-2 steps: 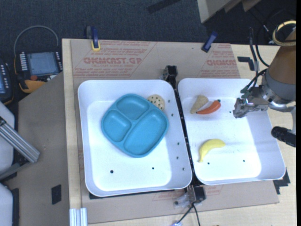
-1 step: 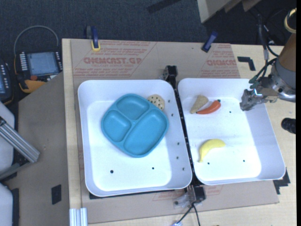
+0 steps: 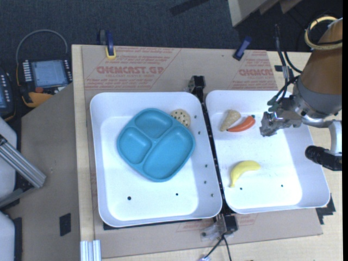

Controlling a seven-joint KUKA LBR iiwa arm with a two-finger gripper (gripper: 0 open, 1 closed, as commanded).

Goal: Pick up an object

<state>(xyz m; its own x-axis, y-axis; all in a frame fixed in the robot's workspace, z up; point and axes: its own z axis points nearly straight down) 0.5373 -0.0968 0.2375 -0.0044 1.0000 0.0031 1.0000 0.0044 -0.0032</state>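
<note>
Gripper (image 3: 270, 125) hangs low over the right bin's (image 3: 304, 200) far edge, jaw state undeterminable, just beside the orange carrot (image 3: 242, 124) and cone (image 3: 229, 118), evidently positioned for a pick; banana (image 3: 243, 171) lies mid-bin.

We look down from a single fixed camera set above the worktop (image 3: 163, 64), angled at a slant so that its far edge lies toward the top of the frame and its near edge toward the bottom. We stand far enough back to take in both the left bin (image 3: 103, 145) and the right bin (image 3: 293, 197) whole, with dark floor beyond, and the arm (image 3: 321, 75) enters from our right
</note>
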